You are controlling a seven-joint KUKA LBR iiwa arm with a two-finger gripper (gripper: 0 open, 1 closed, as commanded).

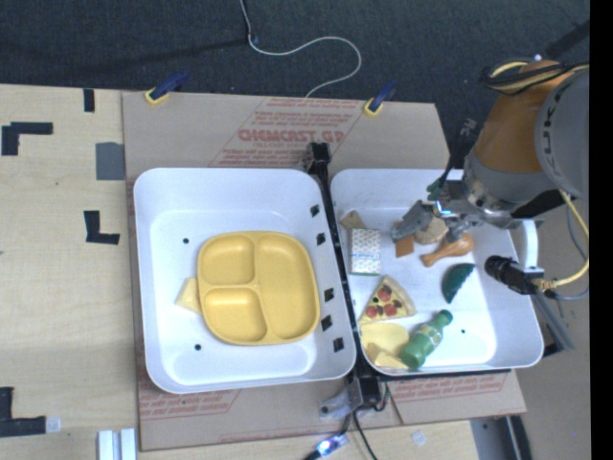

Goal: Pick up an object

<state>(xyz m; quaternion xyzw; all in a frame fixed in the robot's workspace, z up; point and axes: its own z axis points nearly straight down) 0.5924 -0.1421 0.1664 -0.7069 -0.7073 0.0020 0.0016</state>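
I'm watching the gripper (419,223) hovering low in the right bin (479,353), up around its 12 o'clock area, and I'm seeing its fingers (407,228) spread apart with nothing between them. Just at its 3 o'clock, an orange carrot-shaped piece (448,249) is lying touching a tan block (406,245), while a dark green piece (457,280) is sitting toward 5 o'clock. A pizza slice (388,300) and a green bottle (425,340) are lying toward 6 o'clock, and the yellow divided plate (259,287) is sitting in the left bin (163,209).
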